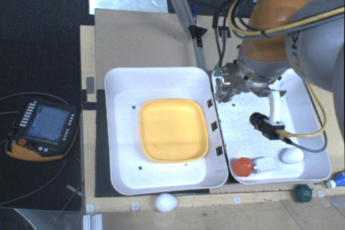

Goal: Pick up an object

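The end effector (223, 88) hangs low over the far left corner of the right bin (240, 129); I cannot tell whether it is spread or pressed together. Along that bin's near wall lie a glossy red ball (242, 166), a pale flat block (264, 164) just beside it, and a smooth white egg (292, 156).

Left bin (116, 116): one yellow plate (173, 130), centred on the floor. Right bin (240, 132): the gripper (222, 89) stands at the 10 o'clock corner, beside the rim shared with the left bin. A red ball (242, 166) lies at 7 o'clock, with a small white block (265, 164) touching its 3 o'clock side. A white egg (292, 156) lies at 5 o'clock. On the bench (140, 35), outside the bins: a second white egg (166, 202) at 6 o'clock of the left bin, and a green ball (302, 193) at 5 o'clock of the right bin.
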Controlling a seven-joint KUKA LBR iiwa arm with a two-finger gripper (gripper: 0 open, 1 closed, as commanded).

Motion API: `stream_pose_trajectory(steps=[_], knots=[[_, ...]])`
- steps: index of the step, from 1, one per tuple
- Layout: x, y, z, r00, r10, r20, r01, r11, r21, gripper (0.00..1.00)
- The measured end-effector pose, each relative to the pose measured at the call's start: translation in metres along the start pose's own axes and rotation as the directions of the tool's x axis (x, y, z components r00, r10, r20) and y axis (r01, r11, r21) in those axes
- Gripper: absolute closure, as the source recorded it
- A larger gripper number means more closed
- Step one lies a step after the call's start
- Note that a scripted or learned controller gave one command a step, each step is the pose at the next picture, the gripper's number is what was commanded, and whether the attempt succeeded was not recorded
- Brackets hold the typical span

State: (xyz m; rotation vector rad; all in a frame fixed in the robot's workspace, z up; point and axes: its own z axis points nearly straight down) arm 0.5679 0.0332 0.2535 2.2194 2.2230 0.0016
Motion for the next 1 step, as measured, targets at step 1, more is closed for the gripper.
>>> stream_pose_trajectory(steps=[1], knots=[[0.0554,-0.0050,0.0078,1.000,-0.001,0.000,0.001,1.000,0.000,1.00]])
